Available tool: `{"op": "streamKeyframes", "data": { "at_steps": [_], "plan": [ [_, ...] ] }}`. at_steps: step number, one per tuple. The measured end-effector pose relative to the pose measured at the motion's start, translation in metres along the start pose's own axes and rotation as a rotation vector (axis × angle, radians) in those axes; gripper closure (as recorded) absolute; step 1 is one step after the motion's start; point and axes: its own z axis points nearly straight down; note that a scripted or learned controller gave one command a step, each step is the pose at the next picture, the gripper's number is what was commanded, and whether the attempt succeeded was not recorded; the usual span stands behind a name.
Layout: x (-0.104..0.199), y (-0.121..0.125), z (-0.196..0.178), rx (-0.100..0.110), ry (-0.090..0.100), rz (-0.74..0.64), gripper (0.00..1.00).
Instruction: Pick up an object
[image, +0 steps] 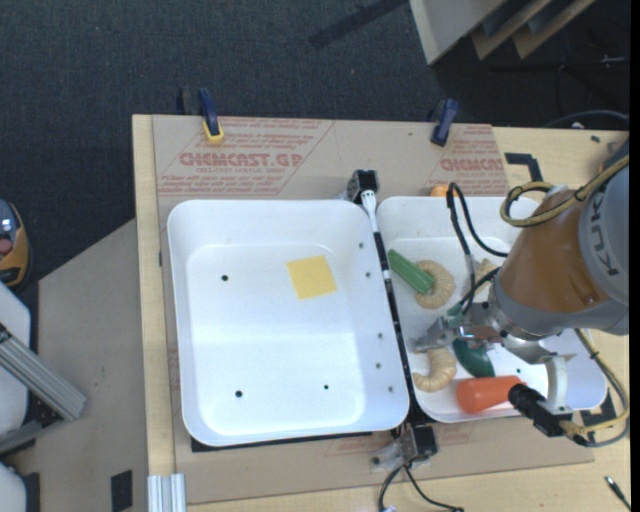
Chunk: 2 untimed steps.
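My gripper (443, 336) hangs low over the right bin (425, 212), near its left wall. Just below it lies a tan curved piece (436, 373). A dark green piece (471, 353) sits right beside the gripper, partly under the wrist. An orange carrot-like piece (485, 394) rests at the bin's front edge. Farther back lie a green stick (407, 269) and a tan ring (437, 281), touching each other. I see nothing held between the gripper's tips. The arm hides the right half of this bin.
The left bin (182, 300) holds a flat yellow square (311, 277) toward its back. A black divider rail (385, 290) runs between the two bins. Blue clamps (209, 108) hold the board at the back edge.
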Motion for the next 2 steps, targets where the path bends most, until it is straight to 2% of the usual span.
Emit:
{"op": "streamKeyframes", "data": {
  "at_steps": [1, 2],
  "plan": [
    [0.001, 0.005, -0.017, -0.016, -0.005, -0.006, 1.0],
    [-0.029, 0.125, 0.002, -0.013, -0.007, -0.011, 1.0]
  ]
}}
